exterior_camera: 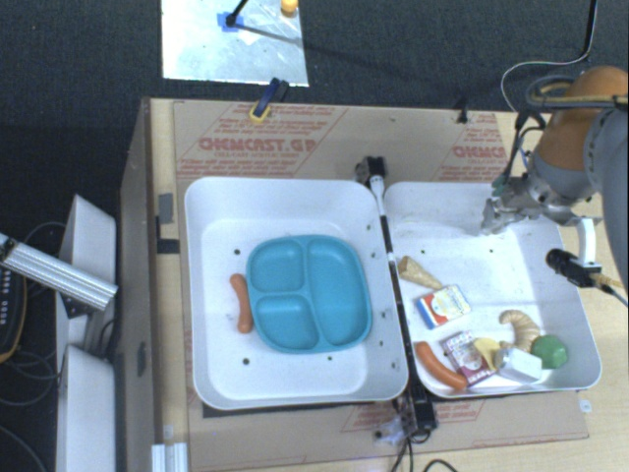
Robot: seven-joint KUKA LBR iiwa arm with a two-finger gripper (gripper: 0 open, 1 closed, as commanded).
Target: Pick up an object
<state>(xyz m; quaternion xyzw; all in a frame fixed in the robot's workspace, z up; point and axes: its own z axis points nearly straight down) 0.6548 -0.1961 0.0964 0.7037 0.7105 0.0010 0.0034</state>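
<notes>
Gripper (499, 214): poised over bare upper floor of right bin (590, 337); finger state indeterminable. Candidate objects: cone (420, 271), carton (441, 307), sausage (439, 366), croissant (521, 325), clustered toward near edge. Step: approach. Next: travel toward cluster, then descent onto one item.

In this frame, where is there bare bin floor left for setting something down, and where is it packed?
Free: the right bin's floor between the claw and the cone; the left bin's strips around the blue tray, bar the sausage side. Crowded: the right bin's near end, around the croissant and green ball.
</notes>
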